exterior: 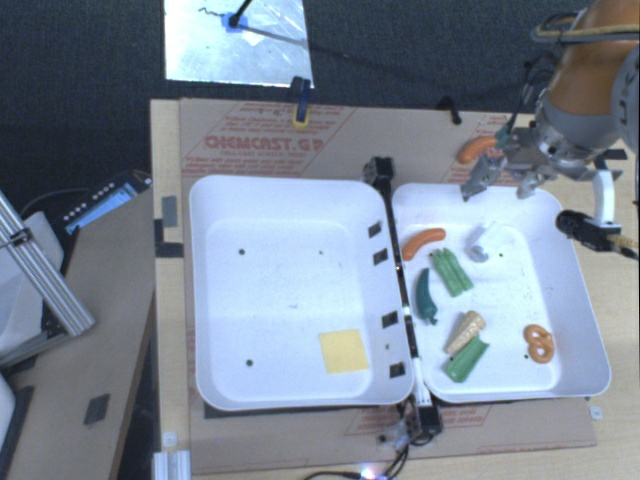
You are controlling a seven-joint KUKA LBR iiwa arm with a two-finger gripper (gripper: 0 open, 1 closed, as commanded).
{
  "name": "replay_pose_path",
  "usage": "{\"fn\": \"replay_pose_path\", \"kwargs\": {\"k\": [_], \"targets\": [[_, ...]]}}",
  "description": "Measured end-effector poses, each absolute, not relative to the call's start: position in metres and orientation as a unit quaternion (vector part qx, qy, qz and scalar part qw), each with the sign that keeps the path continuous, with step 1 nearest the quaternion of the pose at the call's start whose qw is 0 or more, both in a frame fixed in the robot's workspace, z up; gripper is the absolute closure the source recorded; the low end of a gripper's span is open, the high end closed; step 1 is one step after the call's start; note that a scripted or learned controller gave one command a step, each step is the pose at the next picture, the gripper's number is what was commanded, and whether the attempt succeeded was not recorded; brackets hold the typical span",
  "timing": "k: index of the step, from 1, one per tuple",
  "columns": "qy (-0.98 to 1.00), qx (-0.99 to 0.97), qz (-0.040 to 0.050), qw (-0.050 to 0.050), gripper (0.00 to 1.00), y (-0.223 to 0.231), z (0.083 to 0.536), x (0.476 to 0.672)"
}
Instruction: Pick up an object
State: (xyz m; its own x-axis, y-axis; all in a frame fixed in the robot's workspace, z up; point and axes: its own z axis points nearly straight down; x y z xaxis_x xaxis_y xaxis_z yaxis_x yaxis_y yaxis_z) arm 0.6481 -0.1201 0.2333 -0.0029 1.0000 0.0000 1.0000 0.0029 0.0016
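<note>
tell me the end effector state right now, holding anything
End effector: open, holding nothing; it hangs above the far edge of the right bin, fingers spread apart.

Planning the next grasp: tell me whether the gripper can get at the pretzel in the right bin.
Probably yes. The pretzel lies alone on open floor of the right bin, nothing stacked over it, and the gripper hangs above that bin's far edge.

Left bin [210, 268] mostly open; yellow square [344, 350] near its front.
</note>
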Motion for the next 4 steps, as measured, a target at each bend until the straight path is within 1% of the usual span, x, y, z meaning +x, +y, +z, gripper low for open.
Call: {"fn": "replay_pose_path", "kwargs": {"k": [1, 2, 3, 4], "targets": [[0.709, 0.705, 0.0019, 0.002, 1.00, -0.120, 0.245, 0.649], [0.709, 0.705, 0.0060, 0.010, 1.00, -0.132, 0.545, 0.608], [0.707, 0.707, -0.0035, -0.006, 1.00, -0.128, 0.402, 0.543], [0.709, 0.705, 0.0037, 0.004, 1.00, -0.113, 0.485, 0.486]]}}
